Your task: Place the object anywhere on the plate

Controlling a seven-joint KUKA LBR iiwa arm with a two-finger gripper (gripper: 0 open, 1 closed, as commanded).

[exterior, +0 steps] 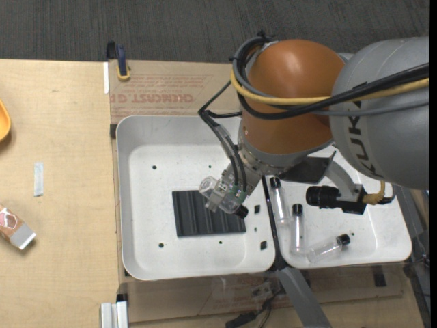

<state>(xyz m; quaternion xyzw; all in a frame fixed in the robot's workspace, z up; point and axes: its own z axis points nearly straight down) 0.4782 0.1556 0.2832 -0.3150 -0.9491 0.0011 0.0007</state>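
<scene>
Camera view: gripper (222,195) hovering, apparently gripping a clear vial (207,184), directly above the dark plate (205,216); release remaining.

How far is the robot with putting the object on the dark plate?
Done: the end effector is already over the left bin, at the upper right part of the dark ribbed plate. In hand: something clear and shiny, perhaps a vial, sits at its tip; an actual grasp is not certain. Left: resting the object on the plate. Other clear vials lie in the right bin.
</scene>
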